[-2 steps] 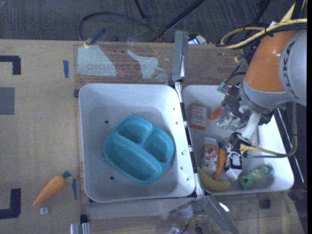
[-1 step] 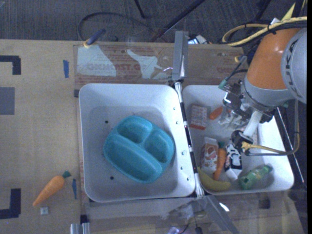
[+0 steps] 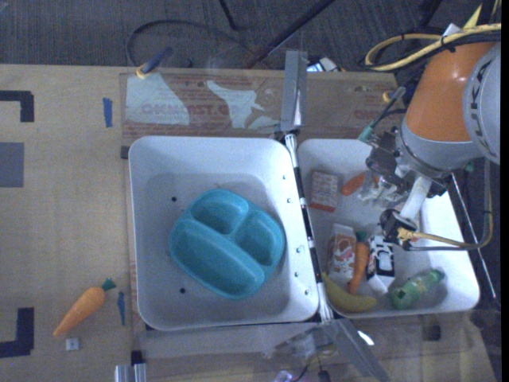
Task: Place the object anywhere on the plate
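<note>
We see a wooden bench (image 3: 64, 181) carrying two white bins side by side: the left bin (image 3: 151, 165) and the right bin (image 3: 461, 293). A toy carrot (image 3: 79, 309) lies on the bench near the left bin's lower left corner.

Robotics lab, taped wooden bench (image 3: 64, 237), two white bins (image 3: 151, 165), loose cables (image 3: 413, 42), tripod legs (image 3: 310, 10)

A light wooden bench (image 3: 64, 237) fills most of the view, marked with black tape corners (image 3: 20, 106) and short blue tape strips (image 3: 106, 111). Beyond its far edge lies dark grey carpet (image 3: 95, 14), crossed by black tripod legs (image 3: 262, 14) and a loose dark cable (image 3: 159, 34). The light is dim and bluish.
</note>
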You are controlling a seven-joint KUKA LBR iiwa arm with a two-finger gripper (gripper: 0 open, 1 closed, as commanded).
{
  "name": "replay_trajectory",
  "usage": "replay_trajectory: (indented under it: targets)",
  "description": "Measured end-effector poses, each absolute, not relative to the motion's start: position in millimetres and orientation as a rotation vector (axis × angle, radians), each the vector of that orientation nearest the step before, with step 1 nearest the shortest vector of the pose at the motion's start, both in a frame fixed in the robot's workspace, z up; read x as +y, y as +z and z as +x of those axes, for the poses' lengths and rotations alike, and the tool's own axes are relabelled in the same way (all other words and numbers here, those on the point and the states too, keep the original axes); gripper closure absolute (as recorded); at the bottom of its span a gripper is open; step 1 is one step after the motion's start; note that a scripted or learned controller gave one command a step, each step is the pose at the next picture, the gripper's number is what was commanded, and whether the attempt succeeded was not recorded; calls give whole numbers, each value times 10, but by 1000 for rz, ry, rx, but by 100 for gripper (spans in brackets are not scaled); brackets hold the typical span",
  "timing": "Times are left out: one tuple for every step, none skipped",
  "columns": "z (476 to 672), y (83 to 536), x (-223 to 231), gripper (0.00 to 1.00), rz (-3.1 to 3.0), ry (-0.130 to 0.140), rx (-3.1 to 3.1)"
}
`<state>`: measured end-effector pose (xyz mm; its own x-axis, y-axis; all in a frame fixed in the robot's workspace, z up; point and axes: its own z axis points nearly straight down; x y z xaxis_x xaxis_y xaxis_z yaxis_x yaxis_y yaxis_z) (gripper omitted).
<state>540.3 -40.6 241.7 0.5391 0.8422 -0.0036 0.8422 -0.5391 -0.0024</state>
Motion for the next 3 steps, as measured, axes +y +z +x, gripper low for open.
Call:
replay_trajectory:
  targets:
    - [5409, 2514, -403, 100, -2755, 7, -1511]
    - [5415, 2610, -400, 100, -2754, 8, -1514]
    - [5309, 3425, -348, 100, -2502, 0, -1903]
